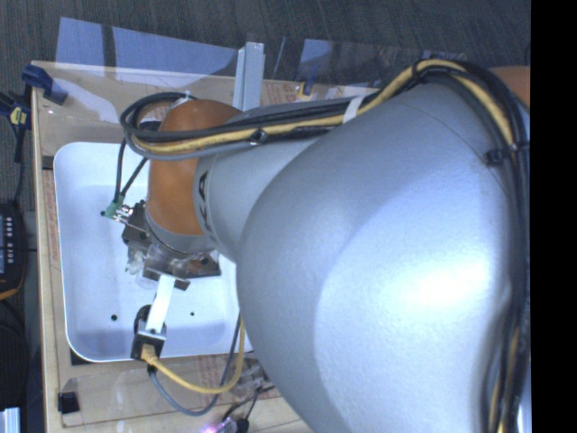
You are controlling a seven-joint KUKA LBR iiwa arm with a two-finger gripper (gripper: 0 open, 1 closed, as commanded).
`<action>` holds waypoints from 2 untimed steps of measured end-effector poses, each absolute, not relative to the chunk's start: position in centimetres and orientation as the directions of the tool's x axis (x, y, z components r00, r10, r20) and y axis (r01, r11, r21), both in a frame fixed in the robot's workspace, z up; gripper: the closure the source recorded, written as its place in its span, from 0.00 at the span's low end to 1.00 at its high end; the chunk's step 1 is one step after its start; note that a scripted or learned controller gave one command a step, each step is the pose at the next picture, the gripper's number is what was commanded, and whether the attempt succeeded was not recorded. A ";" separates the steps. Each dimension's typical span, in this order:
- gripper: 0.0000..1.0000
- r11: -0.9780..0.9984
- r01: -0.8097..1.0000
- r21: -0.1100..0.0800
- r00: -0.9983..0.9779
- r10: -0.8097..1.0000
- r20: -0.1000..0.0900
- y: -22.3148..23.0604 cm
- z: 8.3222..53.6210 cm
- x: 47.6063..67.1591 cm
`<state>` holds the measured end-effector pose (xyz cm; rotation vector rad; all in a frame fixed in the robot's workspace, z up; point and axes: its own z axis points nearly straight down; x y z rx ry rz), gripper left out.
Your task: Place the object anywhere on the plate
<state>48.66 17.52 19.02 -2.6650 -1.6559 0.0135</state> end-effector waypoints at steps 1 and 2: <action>1.00 -0.348 0.937 -0.006 0.348 0.937 -0.003 16.0 21.5 52.0; 1.00 -0.215 0.977 -0.005 0.215 0.977 -0.002 14.4 19.6 56.5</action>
